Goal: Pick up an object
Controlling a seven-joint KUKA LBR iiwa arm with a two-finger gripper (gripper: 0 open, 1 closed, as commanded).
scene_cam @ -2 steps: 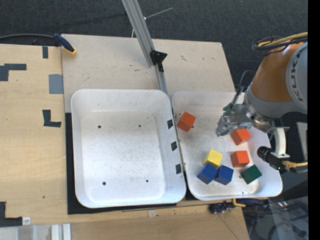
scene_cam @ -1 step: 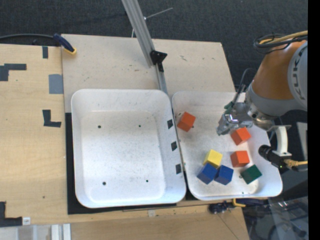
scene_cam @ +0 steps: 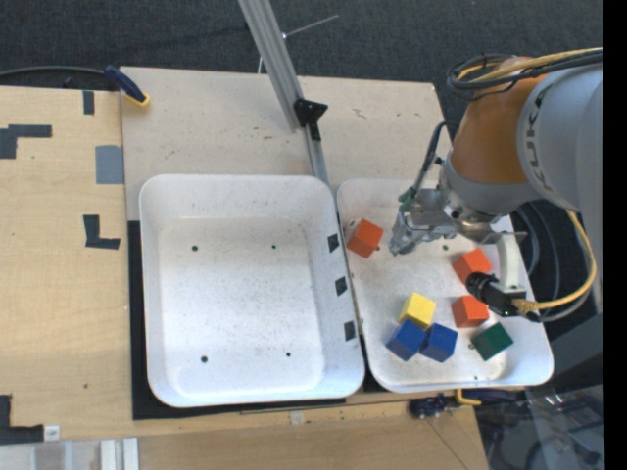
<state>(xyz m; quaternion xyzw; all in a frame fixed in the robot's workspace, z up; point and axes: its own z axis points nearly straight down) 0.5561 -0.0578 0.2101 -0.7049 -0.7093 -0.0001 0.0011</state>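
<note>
A: How far along is the pick?
B: Not yet done, it seems. The hand [scene_cam: 404,243] hovers low in the right bin [scene_cam: 534,365]; whether it is apart or together, cannot tell.
A: And the target?
B: Likely the orange cube [scene_cam: 365,237] just left of the hand, apart from the other blocks.

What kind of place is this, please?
Probably a robotics lab bench for grasping trials: a robot arm reaches over two white bins, the right one holding coloured blocks, and cables trail alongside.
</note>
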